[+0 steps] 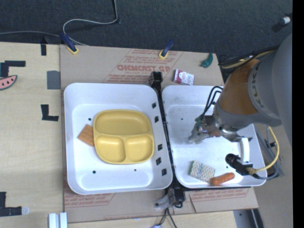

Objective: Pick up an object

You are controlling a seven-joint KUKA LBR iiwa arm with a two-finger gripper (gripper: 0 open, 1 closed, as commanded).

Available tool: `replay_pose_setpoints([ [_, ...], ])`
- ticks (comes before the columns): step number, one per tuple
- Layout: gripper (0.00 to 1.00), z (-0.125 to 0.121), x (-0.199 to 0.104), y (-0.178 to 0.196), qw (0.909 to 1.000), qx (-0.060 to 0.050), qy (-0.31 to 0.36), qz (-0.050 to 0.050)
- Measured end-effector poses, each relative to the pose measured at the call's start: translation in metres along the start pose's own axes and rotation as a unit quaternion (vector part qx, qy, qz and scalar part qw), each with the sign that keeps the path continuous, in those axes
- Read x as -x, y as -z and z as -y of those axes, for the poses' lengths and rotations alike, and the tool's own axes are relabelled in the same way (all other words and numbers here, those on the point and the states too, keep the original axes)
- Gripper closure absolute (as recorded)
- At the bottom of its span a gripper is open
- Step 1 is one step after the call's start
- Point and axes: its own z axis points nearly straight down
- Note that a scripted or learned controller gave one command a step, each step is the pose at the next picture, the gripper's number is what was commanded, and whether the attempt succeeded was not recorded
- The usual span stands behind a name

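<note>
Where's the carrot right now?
Right bin, near its front edge: the carrot lies just right of the sponge, below the gripper.

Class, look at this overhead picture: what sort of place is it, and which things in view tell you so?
Probably a robotics lab test bench: a robot arm reaches over two white bins, cardboard is clamped under them, and cables trail across.

Setting: probably a robotics laboratory. Indicators: clamped cardboard sheet (pixel 142 68) under two white bins (pixel 76 127), black tape markers (pixel 46 112) at the bench's left edge, loose cable (pixel 90 22).
</note>
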Motion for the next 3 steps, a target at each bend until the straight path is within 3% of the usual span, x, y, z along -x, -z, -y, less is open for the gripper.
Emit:
replay_pose_setpoints([
  [3, 1.0, 0.0, -0.003, 0.027, 1.0, -0.002, 0.002, -0.002],
])
